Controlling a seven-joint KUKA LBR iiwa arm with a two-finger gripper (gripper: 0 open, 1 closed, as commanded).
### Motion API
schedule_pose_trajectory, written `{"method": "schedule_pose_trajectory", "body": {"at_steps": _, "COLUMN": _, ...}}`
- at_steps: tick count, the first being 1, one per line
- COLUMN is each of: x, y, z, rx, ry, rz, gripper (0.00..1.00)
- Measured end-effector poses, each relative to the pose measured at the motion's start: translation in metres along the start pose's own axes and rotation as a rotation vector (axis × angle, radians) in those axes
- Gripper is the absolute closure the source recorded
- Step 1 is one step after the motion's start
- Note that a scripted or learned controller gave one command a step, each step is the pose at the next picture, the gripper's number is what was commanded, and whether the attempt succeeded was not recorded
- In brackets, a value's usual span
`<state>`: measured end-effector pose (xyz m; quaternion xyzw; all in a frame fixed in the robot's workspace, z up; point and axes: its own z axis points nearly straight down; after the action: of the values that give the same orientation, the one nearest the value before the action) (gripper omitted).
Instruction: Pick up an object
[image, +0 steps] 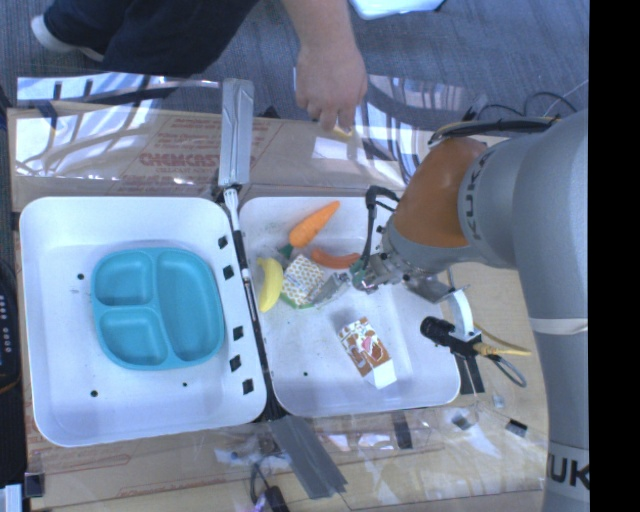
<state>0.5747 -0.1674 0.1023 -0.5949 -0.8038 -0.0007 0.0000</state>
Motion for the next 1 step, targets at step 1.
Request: {"method": "schedule_pose_trajectory", "body": {"at_steps": 1, "x": -0.0362, "y": 0.0745, "z": 0.0022, "rx": 0.010, "ry": 0.005, "rz": -0.134, "gripper": 0.00}}
